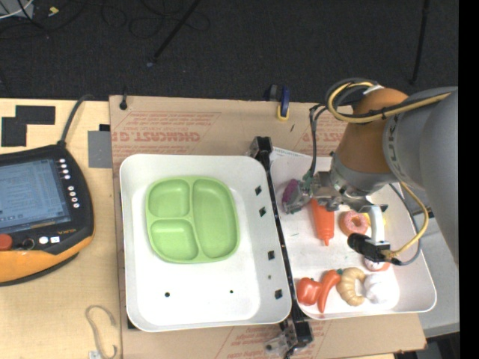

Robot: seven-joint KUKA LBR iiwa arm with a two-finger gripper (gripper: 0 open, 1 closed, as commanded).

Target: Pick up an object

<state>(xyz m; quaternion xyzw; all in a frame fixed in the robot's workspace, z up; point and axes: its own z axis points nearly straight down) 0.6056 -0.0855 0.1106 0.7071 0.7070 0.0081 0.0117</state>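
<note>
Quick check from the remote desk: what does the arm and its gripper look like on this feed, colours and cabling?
The arm is smooth grey with a rounded orange band above the wrist. Yellow and black cables loop over the top of that band, and another cable trails down beside the wrist. The gripper is a compact grey and dark metal unit under the band.

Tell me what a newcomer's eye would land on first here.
The green divided plate stands out in the left bin. The grey-and-orange arm reaches into the right bin, over an orange carrot and a pink donut. A control pendant lies at far left.
</note>
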